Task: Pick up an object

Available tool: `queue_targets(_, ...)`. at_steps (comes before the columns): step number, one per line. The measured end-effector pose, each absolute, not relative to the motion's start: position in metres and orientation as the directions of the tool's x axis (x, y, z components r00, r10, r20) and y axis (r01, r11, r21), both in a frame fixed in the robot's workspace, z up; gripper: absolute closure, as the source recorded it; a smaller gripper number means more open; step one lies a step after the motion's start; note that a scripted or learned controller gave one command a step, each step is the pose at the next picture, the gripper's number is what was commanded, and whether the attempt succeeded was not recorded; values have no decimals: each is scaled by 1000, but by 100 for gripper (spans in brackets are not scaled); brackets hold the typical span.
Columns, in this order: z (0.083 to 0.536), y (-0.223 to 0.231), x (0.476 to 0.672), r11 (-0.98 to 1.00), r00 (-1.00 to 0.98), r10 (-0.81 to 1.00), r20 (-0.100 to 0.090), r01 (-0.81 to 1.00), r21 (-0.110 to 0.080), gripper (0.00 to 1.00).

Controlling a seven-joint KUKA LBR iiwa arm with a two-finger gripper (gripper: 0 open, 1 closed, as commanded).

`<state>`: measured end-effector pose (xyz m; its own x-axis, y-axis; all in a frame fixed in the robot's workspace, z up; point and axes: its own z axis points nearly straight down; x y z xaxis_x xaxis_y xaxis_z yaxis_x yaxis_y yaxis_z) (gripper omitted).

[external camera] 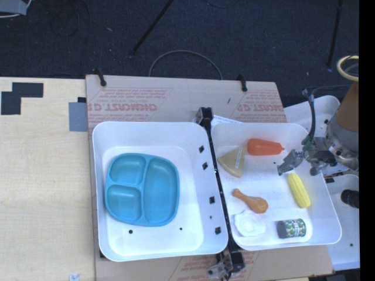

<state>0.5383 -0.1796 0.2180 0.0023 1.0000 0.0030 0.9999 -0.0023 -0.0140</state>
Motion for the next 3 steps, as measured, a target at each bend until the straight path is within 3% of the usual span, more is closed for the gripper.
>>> queue_targets(1,224,-180,541,0,0,1000,0,1000,-1,0)
queue_targets(3,117,-177,540,-1,1,1000,3,1000,-8,0)
